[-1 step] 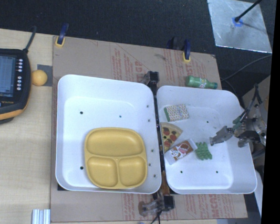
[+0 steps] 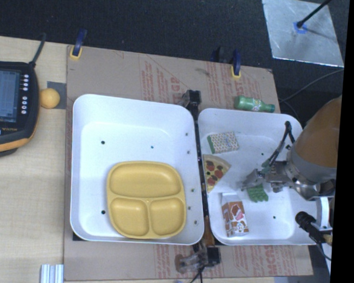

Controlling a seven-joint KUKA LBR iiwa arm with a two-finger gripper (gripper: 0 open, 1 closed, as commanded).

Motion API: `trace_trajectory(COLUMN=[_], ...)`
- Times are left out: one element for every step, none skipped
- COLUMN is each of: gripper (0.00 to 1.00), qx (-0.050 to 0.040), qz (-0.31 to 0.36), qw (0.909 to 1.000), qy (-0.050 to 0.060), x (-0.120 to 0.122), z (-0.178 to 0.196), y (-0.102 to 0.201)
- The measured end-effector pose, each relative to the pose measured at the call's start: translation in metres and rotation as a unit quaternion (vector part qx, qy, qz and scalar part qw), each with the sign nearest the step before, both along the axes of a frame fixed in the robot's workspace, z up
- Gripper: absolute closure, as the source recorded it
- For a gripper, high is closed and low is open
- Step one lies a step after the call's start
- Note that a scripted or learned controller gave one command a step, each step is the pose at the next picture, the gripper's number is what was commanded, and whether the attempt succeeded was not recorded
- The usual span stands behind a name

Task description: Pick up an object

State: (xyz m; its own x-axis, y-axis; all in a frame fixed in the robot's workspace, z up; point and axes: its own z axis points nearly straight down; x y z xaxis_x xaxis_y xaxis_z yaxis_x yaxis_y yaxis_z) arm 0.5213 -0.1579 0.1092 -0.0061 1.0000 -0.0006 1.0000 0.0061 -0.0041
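I have the gripper [image 2: 256, 181] low in the right bin [image 2: 282, 236], poised over the small green object [image 2: 258, 194] just below its tip. Whether it's clamped I cannot tell. I'd centre squarely on that piece before lifting, avoiding the carton [image 2: 234, 217] beyond.

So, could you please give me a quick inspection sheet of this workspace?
Surface: cardboard sheet under two white bins.
Job's things: right bin holds a pizza slice, patterned card, carton, green toy.
Clutter: yellow divided tray in left bin; green bottle outside.
Grippers: gripper low over the green toy.
Cables: black cable along the arm.
Surroundings: teach pendant, yellow ball.
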Motion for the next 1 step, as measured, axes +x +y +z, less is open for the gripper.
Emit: trace_trajectory(gripper=[0.0], qx=[0.0006], qz=[0.0], qw=[1.0], qy=[0.0], x=[0.0077], z=[-0.0177], y=[0.0159])
